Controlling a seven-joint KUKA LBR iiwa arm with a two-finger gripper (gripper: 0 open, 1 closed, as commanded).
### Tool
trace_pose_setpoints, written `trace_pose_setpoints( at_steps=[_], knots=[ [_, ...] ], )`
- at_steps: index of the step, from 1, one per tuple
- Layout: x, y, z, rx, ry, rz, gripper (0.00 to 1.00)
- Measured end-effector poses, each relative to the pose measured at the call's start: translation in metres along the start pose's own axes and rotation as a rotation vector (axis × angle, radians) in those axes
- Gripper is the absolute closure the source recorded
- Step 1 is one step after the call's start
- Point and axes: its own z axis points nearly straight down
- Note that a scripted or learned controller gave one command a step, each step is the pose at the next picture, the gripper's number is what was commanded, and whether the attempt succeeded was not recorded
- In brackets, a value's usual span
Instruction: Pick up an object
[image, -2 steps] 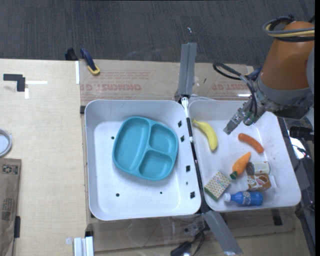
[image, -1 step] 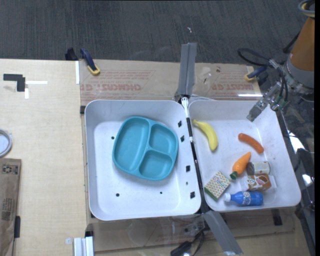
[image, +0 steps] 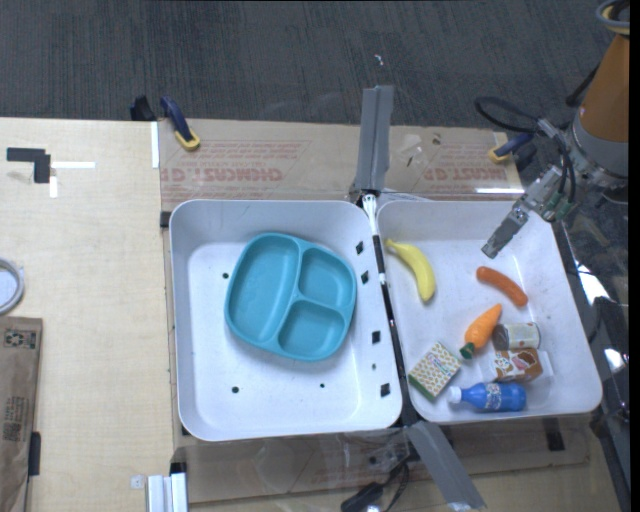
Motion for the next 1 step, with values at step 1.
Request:
trace_pose_setpoints(
  at_steps=[1],
  knots=[
    [0.0048, -0.0005, 0.1417, 0.001, 0.004, 0.008, 0.0]
  ],
)
